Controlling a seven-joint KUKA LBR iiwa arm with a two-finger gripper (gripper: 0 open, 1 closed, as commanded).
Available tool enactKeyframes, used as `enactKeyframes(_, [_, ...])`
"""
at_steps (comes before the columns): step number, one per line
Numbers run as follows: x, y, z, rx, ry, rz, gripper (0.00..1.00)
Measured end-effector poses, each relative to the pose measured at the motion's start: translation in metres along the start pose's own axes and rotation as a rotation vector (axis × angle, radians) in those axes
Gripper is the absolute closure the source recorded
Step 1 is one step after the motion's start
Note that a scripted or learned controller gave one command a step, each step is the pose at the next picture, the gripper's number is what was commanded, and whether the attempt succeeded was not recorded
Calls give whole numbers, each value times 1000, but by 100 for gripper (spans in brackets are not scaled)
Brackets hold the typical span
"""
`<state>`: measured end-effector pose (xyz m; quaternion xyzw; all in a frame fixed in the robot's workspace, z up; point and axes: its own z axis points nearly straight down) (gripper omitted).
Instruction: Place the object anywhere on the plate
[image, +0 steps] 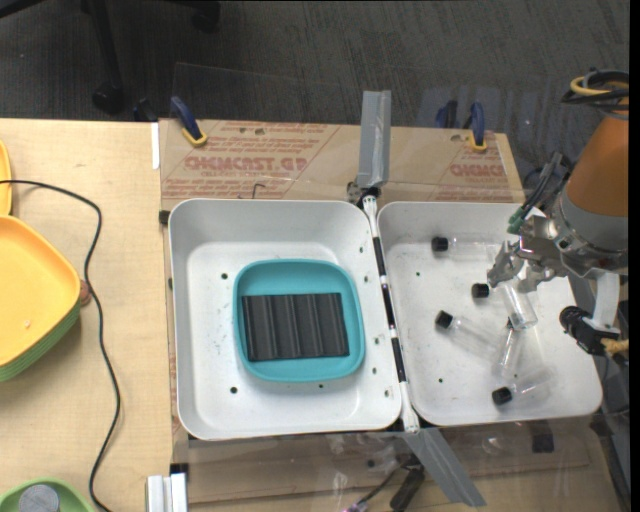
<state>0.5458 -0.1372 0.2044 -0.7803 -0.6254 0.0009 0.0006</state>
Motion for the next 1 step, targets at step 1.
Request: enactKeyframes(1, [0,0,0,0,0,0,0])
